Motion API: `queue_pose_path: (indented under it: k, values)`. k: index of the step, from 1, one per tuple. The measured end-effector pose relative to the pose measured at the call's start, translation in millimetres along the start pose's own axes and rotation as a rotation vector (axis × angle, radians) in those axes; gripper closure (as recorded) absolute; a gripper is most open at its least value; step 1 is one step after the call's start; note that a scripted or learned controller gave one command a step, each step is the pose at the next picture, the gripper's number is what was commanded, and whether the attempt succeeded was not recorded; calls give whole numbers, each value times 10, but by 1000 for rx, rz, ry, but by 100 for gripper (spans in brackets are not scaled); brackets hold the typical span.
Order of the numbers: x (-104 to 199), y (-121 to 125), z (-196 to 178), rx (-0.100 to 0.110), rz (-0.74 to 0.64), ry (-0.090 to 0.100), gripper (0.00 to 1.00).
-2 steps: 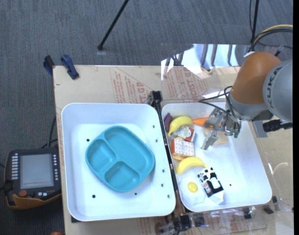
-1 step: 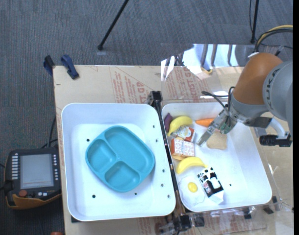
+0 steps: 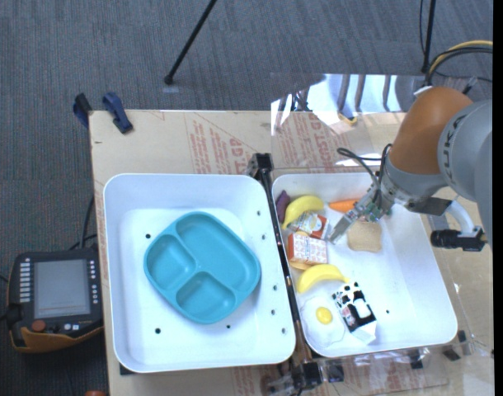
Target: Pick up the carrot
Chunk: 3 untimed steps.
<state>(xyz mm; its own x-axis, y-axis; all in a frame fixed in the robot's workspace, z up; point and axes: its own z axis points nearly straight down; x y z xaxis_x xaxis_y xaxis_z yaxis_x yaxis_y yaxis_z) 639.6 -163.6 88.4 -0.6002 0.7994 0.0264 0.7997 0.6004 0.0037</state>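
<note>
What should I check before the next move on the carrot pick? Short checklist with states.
1. Carrot located in the right bin, near its far wall: ok.
2. Gripper over that bin, close beside the carrot: ok.
3. Carrot between the fingers: not ok, it lies apart.
4. Finger opening: cannot tell.
5. Clutter: banana and bread slice crowd the approach: not ok.
6. Blue plate sits in the left bin, out of the way: ok.

Robot lab — teach pendant [image 3: 55, 294], tripod legs [image 3: 194, 31], carpet.
</note>
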Motion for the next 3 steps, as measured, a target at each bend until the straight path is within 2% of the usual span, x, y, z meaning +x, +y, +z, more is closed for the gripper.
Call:
queue_pose_path:
  k: [1,2,3]
  values:
    - [-203,-118,6,-2,329,-22,0]
    - [173,190,17,-1,565,-25,0]
    - [-346,-193,-9,-6,679,-25,0]
